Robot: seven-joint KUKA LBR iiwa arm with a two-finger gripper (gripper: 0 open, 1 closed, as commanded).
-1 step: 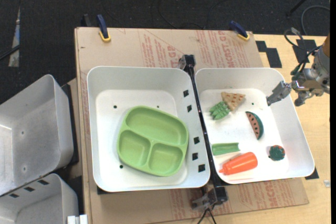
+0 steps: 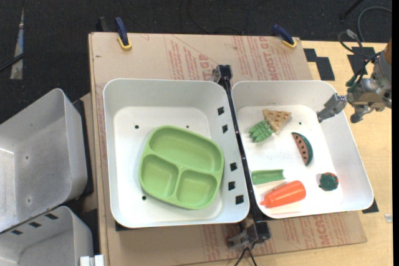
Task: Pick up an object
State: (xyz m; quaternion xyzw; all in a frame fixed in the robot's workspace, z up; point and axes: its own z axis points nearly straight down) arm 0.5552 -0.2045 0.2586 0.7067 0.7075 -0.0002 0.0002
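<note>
The approach is barely begun: the hand (image 2: pixel 346 108), fingers spread and holding nothing, hovers over the right white bin's (image 2: pixel 355 152) far right corner, needing descent toward the striped watermelon slice (image 2: pixel 303 147) mid-bin.

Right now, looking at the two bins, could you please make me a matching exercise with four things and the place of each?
Things:
1. green tray
2. orange carrot
3. watermelon slice
4. waffle piece

Places:
A. front of the right bin, near the divider
B. back of the right bin
C. left bin
D. middle of the right bin, toward its right wall

Pairs: 1-C, 2-A, 3-D, 4-B
</note>
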